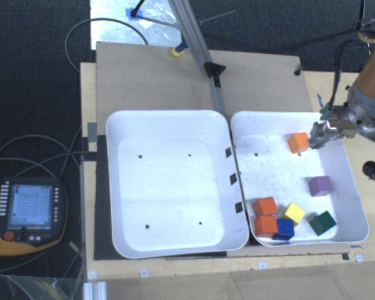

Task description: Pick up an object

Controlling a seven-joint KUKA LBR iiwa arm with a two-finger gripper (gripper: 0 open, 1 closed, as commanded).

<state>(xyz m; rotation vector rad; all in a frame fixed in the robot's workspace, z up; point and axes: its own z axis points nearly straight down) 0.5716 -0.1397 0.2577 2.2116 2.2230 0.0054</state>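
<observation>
**Where things lie on the bench**

Two bins sit side by side on the bench (pixel 262 86), their inner walls touching. The left bin (pixel 122 127) lies toward the pendant (pixel 26 214), which rests off the bench on the floor to the left. The right bin (pixel 356 230) holds seven blocks. One block (pixel 298 142) sits alone near the back wall, just beside the gripper (pixel 317 134), which reaches in from the right; whether they touch is hard to tell. Another block (pixel 320 185) lies mid-bin near the right wall. Five cluster at the front: two (pixel 265 205) (pixel 266 225) stacked front to back by the left wall, then two more (pixel 294 212) (pixel 285 228) touching them, and the last (pixel 323 222) further right, apart. A pole (pixel 194 33) slants across the bench behind the bins.
</observation>
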